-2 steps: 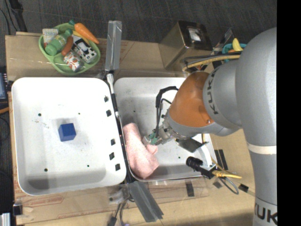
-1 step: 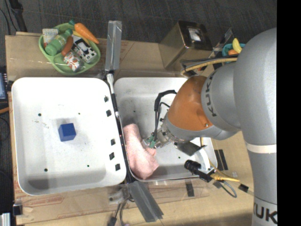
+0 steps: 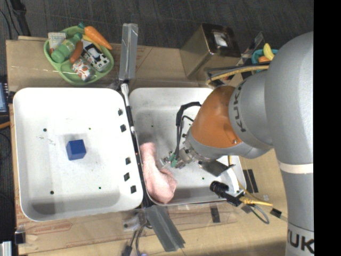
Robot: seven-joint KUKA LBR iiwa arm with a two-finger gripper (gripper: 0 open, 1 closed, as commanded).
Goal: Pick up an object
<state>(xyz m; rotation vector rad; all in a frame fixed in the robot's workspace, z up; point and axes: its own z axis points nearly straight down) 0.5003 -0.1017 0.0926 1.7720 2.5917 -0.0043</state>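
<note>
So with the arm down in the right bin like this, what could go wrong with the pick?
The gripper sits at the edge of the pink cloth, so it may pinch just a fold, and that could slip out. The cloth also lies against the right bin wall, leaving little room for a cleaner approach.

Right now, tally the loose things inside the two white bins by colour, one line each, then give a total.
Blue: 1, the blue cube in the left bin.
Pink: 1, the pink cloth in the right bin.
Total: 2
</note>
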